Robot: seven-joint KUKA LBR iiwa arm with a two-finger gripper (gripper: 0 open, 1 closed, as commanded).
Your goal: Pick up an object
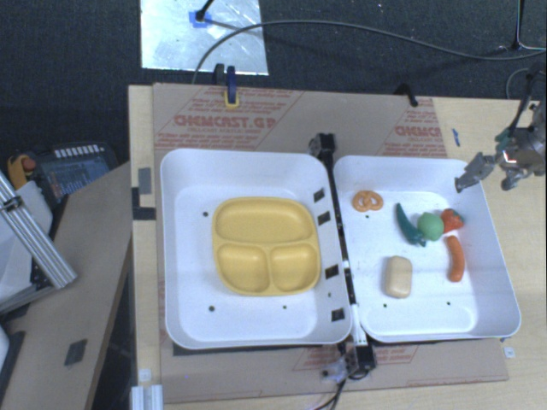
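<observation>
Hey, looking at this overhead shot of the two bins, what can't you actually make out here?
- End effector: in the camera view it sits at the right edge, small and blurred, so whether it is open or shut cannot be told; the arm behind it is cut off by the edge.
- Green toy: it overlaps the dark teal piece and red piece, so their shapes stay unclear.
- Pretzel: too small for detail.
</observation>
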